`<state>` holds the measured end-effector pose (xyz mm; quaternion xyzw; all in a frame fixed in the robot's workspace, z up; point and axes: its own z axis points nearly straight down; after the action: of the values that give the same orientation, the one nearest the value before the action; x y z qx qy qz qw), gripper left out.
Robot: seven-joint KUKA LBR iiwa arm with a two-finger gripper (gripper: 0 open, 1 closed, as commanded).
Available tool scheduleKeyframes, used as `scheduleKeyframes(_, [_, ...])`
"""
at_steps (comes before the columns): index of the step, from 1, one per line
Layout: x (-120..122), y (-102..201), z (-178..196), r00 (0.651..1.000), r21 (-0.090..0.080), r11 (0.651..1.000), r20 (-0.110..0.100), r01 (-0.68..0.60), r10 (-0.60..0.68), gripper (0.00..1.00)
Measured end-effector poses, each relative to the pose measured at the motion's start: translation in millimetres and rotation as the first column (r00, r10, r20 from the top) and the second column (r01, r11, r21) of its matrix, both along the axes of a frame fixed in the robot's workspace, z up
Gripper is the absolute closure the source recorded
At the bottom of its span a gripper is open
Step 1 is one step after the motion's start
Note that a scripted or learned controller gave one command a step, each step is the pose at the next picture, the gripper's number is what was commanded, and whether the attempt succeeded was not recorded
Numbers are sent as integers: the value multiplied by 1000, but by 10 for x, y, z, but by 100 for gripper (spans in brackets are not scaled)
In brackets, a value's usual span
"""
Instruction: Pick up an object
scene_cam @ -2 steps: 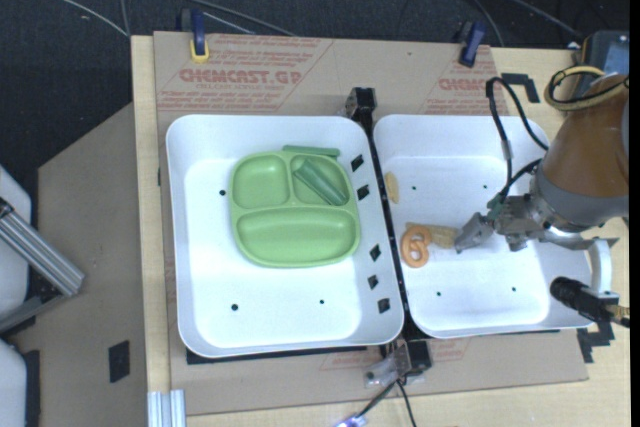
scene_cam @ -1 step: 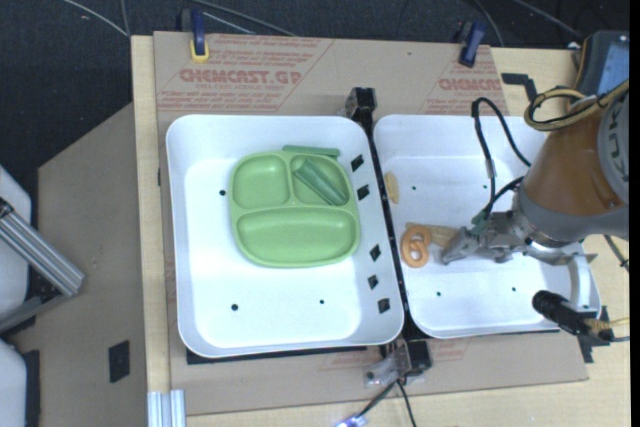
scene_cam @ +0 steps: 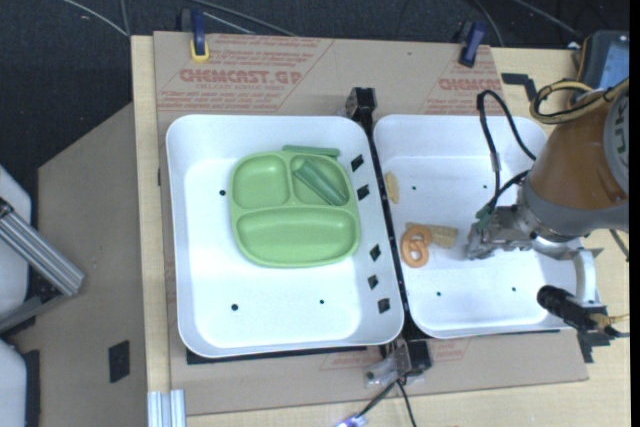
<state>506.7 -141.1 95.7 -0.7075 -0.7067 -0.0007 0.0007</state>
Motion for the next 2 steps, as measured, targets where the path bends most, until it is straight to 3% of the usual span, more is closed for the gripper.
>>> scheduleKeyframes(1, [111, -27, 566, 1000, -3, 1000, 6, -2, 2, 100])
scheduleKeyframes(2, [66, 30, 1167, 1000, -3, 1000, 7, -3, 3, 100])
